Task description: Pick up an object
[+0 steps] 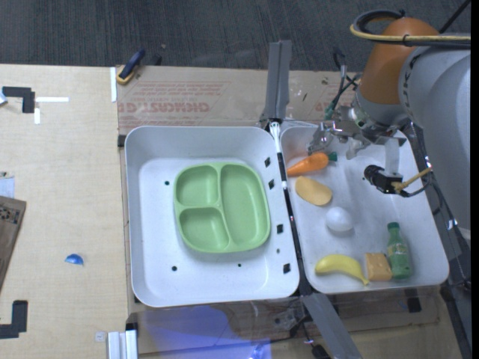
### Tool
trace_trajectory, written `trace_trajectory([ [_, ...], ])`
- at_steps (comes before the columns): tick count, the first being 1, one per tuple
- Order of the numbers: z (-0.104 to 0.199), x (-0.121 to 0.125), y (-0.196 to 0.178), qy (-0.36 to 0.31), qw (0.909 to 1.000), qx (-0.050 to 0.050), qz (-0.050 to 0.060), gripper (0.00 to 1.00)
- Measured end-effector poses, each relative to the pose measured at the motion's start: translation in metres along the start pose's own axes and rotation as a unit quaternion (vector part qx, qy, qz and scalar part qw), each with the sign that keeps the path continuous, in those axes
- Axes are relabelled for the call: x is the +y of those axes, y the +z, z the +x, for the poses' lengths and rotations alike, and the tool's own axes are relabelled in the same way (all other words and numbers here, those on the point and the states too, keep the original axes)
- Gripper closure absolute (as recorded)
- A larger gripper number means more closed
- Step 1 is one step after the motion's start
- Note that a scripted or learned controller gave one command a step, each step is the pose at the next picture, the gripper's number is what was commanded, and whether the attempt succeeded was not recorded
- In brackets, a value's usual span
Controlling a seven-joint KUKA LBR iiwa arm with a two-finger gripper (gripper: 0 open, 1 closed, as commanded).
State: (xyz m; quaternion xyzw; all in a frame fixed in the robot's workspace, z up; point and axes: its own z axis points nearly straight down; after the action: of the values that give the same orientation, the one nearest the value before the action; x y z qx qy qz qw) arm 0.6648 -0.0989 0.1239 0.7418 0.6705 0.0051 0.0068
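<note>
On the surface (60, 200) two white bins sit side by side. The left bin (142, 223) carries a green divided plate (222, 206) near its middle, three compartments facing up. The right bin (419, 223) holds the loose things: an orange carrot (308, 164) at about 11 o'clock in the bin, lying tilted against the wall between the bins; a yellow-tan potato-like piece (313, 191) just below it; a white ball (339, 220) near the bin's centre; a banana (340, 265) at about 7 o'clock; a tan block (377, 267) touching the banana's right end; and a green bottle (397, 251) just beside that block, at about 5 o'clock. The arm (438, 81) reaches in from the right, its orange band (389, 66) over the bin's far edge. The hand (329, 134) hangs at the bin's 12 o'clock corner, just above the carrot's thick end; how far it is open cannot be told, and nothing is seen held in it.
</note>
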Motion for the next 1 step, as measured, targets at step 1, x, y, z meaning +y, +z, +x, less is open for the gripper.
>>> trace_trajectory([
  [1, 0.0048, -0.0069, 0.0219, -0.039, 0.9993, 0.001, -0.001, 0.00],
])
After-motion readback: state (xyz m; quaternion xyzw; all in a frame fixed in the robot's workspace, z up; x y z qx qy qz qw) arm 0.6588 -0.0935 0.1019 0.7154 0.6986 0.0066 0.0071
